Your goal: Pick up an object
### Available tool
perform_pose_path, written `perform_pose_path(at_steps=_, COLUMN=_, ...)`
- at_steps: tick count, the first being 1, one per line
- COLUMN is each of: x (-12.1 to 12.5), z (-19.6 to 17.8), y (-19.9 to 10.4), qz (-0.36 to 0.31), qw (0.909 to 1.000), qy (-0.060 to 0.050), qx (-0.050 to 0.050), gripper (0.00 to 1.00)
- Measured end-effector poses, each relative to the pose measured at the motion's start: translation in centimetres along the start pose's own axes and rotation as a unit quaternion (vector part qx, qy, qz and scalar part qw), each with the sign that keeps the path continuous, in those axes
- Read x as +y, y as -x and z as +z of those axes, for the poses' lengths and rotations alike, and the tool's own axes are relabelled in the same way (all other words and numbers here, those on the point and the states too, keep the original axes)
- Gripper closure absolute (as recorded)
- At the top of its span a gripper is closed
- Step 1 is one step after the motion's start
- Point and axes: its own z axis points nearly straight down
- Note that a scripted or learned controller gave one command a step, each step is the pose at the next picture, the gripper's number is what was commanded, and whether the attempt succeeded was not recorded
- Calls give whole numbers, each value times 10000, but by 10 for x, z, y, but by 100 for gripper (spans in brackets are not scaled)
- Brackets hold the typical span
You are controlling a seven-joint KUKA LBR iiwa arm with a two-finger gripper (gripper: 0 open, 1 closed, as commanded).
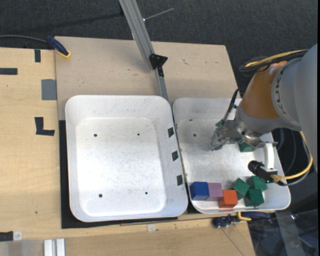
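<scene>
Nothing's picked yet: gripper (220,141) hangs over the right bin (202,111), blocks (228,193) sit near; grip state, can't tell.

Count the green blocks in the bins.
3, all in the right bin: two at its near right corner, one beside the tool. The arm may hide more.

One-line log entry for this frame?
arm: over right bin | claw: low over bare floor | blocks: clustered at near edge, apart from claw | left bin: no blocks
</scene>
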Motion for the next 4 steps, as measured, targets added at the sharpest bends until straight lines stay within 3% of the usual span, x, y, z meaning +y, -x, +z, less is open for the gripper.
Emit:
perform_pose_path(at_steps=3, x=16, z=-149, y=-9, qz=5, qw=10000, qy=35, qx=-12, gripper=100)
perform_pose_path(at_steps=4, x=14, z=-151, y=-57, qz=-13, qw=10000, qy=10, qx=-3, gripper=100)
